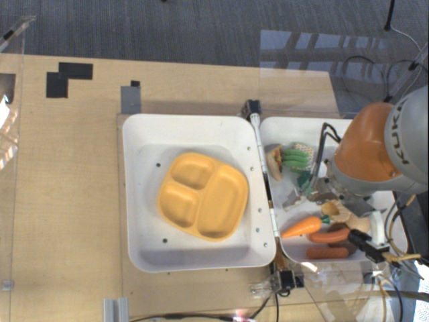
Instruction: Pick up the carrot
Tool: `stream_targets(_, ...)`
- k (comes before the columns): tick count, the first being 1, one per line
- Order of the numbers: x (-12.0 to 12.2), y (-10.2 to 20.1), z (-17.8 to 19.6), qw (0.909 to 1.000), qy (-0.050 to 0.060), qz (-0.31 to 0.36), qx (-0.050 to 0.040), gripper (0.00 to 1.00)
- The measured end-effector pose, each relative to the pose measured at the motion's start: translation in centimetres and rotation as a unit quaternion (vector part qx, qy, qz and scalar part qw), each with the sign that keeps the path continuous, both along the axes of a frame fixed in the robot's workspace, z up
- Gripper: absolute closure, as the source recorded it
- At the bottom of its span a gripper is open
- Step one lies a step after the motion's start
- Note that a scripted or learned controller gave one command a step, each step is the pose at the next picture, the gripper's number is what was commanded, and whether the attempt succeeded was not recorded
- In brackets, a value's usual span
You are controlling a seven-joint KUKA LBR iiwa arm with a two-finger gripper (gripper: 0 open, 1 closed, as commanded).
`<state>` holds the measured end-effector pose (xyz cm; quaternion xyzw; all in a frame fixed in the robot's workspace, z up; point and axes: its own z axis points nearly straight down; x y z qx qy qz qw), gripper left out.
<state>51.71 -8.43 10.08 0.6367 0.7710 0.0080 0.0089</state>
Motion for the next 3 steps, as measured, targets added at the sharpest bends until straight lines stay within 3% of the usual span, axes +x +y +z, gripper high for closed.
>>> stream_targets(1,-2.4,-3.3,-1.1,0.9871,0.003,0.160,-0.0041,0.00)
stream_targets(2,-2.0,-3.1,0.1,0.9870,-0.002,0.160,-0.0039,1.00)
stream_targets(3,-2.1,-3.2,0.0,0.9871,-0.001,0.160,-0.0037,0.00)
